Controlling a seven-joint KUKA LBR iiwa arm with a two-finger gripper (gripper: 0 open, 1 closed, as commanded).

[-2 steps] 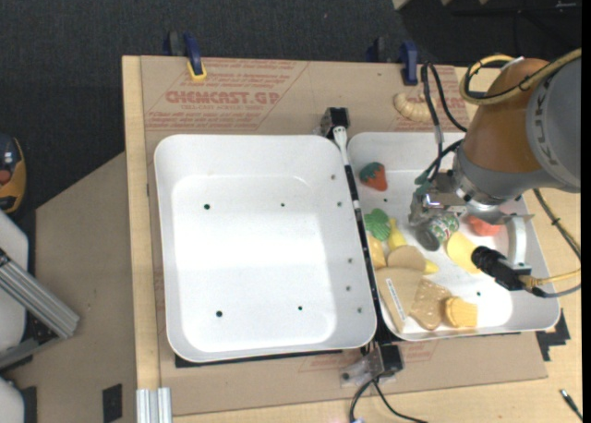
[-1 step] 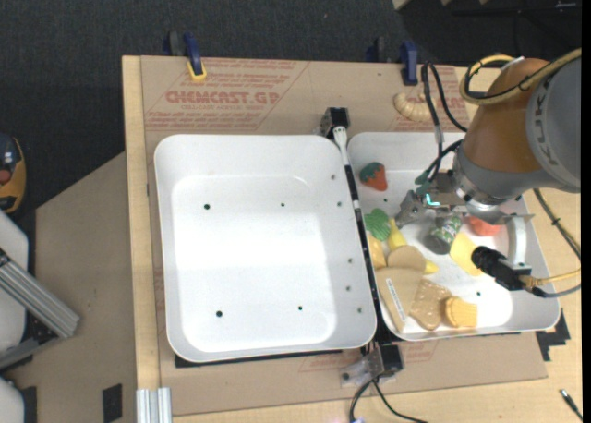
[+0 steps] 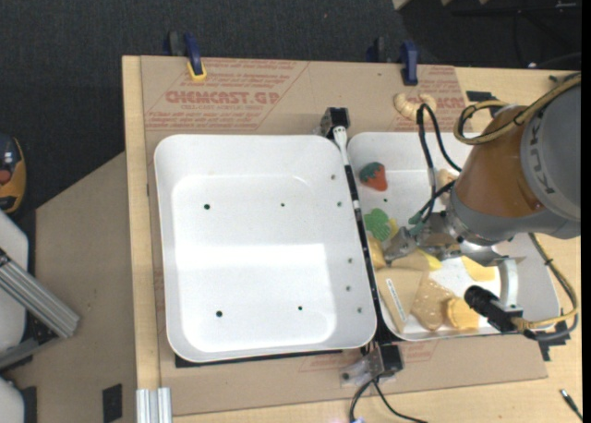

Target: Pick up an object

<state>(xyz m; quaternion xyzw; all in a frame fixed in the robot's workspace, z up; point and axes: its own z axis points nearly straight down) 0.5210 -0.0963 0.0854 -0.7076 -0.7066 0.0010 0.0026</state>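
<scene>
Small objects (image 3: 377, 223) in right bin (image 3: 392, 146)

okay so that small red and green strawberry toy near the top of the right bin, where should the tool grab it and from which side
Probably from straight above, closing across the red body of the small red and green strawberry toy, below its green top. It lies alone on the floor of the right white bin, apart from the other pieces, so both flanks look free; its exact shape is too small to tell.

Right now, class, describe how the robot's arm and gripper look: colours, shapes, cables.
The arm is thick, rounded and grey, with a wide orange band above the wrist. Black cables loop along it. The gripper is small, metallic grey, with dark parts.
</scene>
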